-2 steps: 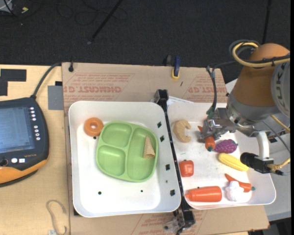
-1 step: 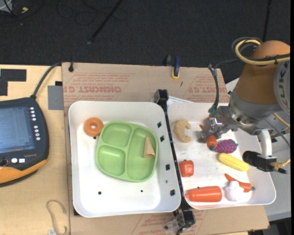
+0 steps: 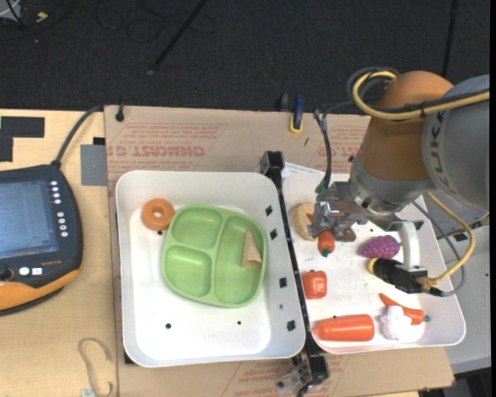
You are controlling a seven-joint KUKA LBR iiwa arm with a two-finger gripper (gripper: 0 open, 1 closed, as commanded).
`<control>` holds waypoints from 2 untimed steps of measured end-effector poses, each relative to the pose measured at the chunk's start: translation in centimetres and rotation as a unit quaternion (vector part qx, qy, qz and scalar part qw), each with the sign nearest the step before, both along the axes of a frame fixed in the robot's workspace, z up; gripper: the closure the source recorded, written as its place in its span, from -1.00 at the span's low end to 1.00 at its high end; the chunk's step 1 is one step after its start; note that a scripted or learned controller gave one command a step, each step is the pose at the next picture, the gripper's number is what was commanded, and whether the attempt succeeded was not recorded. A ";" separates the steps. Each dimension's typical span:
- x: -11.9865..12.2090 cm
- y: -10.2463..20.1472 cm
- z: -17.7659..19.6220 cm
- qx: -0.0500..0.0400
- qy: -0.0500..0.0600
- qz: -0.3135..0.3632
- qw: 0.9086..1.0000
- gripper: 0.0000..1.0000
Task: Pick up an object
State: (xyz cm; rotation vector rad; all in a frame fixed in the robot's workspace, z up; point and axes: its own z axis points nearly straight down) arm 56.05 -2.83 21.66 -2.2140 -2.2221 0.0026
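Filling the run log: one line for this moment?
gripper over right bin | small orange piece at tips | grasp unconfirmed

cam: single fixed overhead, looked down at a slant | framing: mid-range, left bin (image 3: 140,304) and right bin (image 3: 450,325) both in frame, dark floor behind | arm (image 3: 413,139) came in from view right

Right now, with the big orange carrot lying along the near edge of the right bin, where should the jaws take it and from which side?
Grip the big orange carrot across its thick middle, coming straight down. It lies flat and lengthwise, and the right bin's near wall blocks a side approach.
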 end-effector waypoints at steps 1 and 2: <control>0.1 4.9 -0.6 0.000 0.000 0.000 1.000 1.00; 0.4 9.6 -0.1 0.000 -0.001 0.000 1.000 1.00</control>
